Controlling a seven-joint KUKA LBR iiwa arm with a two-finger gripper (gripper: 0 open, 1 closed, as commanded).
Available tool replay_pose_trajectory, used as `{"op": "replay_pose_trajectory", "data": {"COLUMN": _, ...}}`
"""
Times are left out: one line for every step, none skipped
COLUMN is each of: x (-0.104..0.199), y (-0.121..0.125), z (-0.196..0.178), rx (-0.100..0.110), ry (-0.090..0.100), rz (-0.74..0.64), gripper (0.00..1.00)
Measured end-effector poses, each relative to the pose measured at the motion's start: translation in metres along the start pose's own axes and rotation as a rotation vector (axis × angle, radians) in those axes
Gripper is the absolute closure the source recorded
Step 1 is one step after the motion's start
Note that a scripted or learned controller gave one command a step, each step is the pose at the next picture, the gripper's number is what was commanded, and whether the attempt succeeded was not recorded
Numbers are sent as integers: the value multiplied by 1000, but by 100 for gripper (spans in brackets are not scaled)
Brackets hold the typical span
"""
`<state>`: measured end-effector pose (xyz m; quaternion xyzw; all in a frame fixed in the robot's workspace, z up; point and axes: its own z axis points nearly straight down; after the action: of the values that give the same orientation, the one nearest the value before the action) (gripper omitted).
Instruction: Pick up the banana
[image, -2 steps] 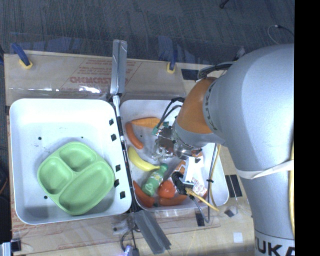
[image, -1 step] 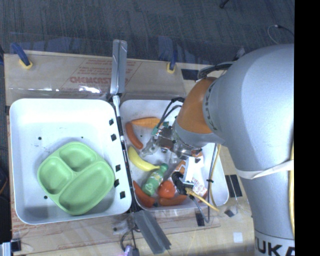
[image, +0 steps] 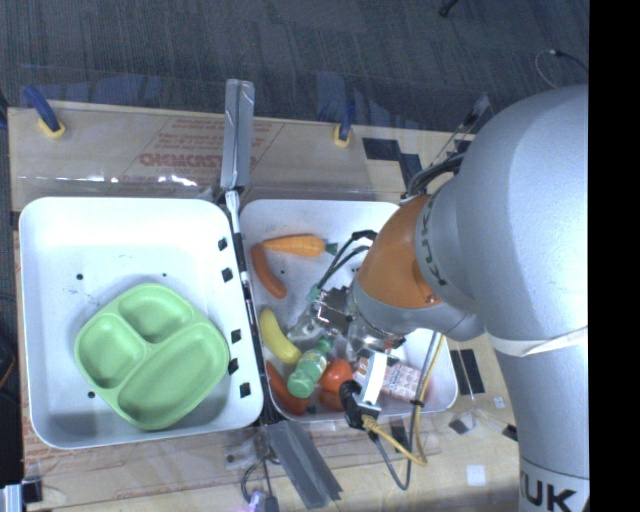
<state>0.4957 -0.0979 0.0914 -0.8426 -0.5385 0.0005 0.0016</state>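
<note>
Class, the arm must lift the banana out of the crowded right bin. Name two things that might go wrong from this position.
1. The banana lies against the green bottle and a red toy, so the end effector may grab or knock a neighbour.
2. The banana sits near the bin's left wall, which may block a clean grasp.

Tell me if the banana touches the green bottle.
Cannot tell. In the camera view the banana and bottle lie close, but clutter hides any gap.

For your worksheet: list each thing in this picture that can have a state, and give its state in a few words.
banana: lying in the right bin, not gripped
carrot: lying flat near the bin's far wall
green bottle: lying on its side
green plate: right side up in the left bin
gripper: low over the right bin
</note>
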Motion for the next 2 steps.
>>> {"op": "replay_pose_trajectory", "data": {"x": 17, "y": 52, "z": 0, "rx": -1, "ry": -1, "rz": -336, "gripper": 0}}
{"op": "replay_pose_trajectory", "data": {"x": -7, "y": -11, "z": -1, "rx": -5, "ry": -7, "rz": -713, "gripper": 0}}
